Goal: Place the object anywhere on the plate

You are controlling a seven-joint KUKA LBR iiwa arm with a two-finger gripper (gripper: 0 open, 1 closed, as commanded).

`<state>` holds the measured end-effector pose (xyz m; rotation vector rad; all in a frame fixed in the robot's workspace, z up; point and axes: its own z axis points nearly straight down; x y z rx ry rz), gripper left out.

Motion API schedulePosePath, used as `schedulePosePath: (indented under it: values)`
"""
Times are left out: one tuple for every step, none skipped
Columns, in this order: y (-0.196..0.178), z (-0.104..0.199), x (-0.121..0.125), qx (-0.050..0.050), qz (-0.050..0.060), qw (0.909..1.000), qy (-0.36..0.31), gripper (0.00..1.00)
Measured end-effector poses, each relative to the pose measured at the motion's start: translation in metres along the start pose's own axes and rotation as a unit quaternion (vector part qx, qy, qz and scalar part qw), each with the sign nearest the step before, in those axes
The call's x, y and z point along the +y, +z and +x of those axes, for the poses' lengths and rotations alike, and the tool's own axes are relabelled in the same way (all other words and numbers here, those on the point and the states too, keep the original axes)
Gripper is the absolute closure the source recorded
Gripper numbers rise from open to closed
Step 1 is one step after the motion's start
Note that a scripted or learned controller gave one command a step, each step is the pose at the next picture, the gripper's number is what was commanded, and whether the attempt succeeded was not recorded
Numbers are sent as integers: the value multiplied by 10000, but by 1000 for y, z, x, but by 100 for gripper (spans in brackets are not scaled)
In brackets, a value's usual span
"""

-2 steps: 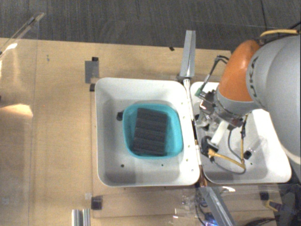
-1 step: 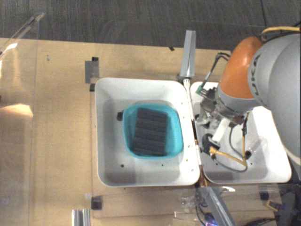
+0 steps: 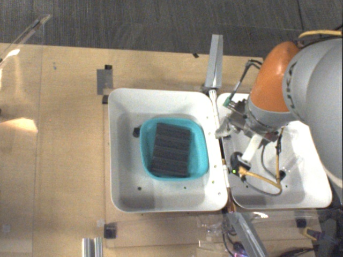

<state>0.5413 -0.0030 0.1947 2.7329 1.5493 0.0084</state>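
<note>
A dark grey ridged block (image 3: pixel 170 149) lies flat in the middle of the teal plate (image 3: pixel 201 157), which sits in the left white bin (image 3: pixel 124 189). The block rests wholly inside the plate's rim, its long side running front to back. My gripper (image 3: pixel 229 126) hangs below the orange-banded wrist over the left edge of the right bin (image 3: pixel 313 193), just right of the divider between the bins. It is apart from the block and the plate, and nothing shows in it.
A small black thing (image 3: pixel 136 131) sits against the plate's left rim. An upright metal post (image 3: pixel 215 63) stands behind the divider. The arm covers much of the right bin. Bare wooden bench (image 3: pixel 53 159) lies to the left.
</note>
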Motion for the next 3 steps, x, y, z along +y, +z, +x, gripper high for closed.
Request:
schedulePosePath:
  values:
    - [-25,32,7,-11,-8,9998,184,0]
    - [-68,69,-15,-3,-17,9992,396,0]
    - [-46,88,-18,-17,5,9996,282,0]
